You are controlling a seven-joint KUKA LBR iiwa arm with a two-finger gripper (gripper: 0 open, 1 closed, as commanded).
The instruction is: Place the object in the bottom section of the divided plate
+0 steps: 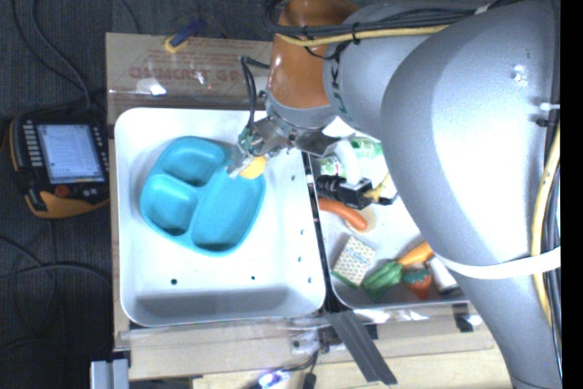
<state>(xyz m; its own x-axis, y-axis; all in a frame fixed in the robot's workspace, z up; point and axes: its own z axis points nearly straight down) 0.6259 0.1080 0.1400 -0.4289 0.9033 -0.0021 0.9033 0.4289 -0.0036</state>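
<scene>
A: Start nearest the lens. Right bin [339,294], right of the plate: a green pepper [381,275], a carrot [343,215], a patterned packet [353,260], more clutter under the arm.

B: The plate [202,194] itself?

A: Blue, divided, lying in the left bin [182,296]. Two small wells on its left side, one large well on its right and lower side. I take the large one for the bottom section, as a judgement.

B: The claw [251,158]?

A: At the plate's upper right rim, tips just over the edge. A small yellow object [254,166] sits at the tips. It looks pinched, but finger spacing is too blurred to call.

B: Step?

A: Delivery, close to release. Object is at the large well's top edge, not yet resting inside. Next move calls for a short shift inward over the well, lower, then let go.
</scene>
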